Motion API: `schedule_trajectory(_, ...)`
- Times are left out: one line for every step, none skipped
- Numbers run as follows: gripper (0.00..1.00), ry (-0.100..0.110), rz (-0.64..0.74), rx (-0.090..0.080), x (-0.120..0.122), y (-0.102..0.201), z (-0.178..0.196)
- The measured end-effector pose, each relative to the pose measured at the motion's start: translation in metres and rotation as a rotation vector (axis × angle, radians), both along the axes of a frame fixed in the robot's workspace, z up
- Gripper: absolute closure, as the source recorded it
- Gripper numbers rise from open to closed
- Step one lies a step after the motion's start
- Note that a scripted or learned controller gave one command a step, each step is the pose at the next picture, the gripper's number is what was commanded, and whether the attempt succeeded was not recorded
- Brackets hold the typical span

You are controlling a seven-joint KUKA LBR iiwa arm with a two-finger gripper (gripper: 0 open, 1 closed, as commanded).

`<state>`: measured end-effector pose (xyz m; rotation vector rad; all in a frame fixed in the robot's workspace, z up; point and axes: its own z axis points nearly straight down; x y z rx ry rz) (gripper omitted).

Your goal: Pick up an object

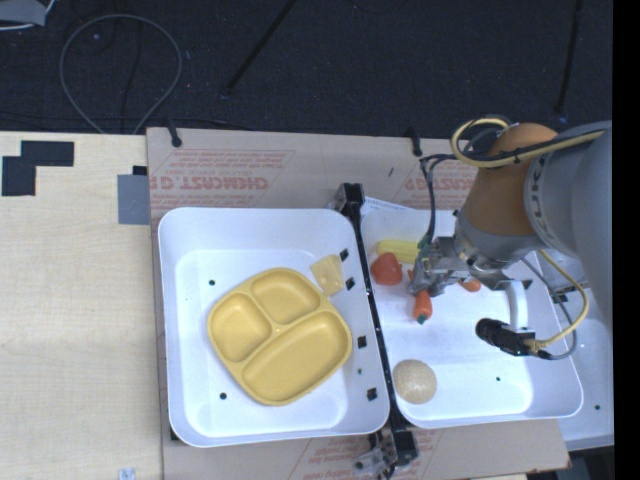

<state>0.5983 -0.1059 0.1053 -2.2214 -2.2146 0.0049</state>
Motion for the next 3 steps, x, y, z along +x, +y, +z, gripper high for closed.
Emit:
schedule_trajectory(1.00,-0.007,-0.001,-0.002,0.006,-0.010,0.053)
schedule_trajectory(1.00,-0.009,0.005,-0.001,0.003,-0.002,0.110)
schedule_trajectory(1.00,-0.008,0.004,-0.002,0.003,-0.004,0.153)
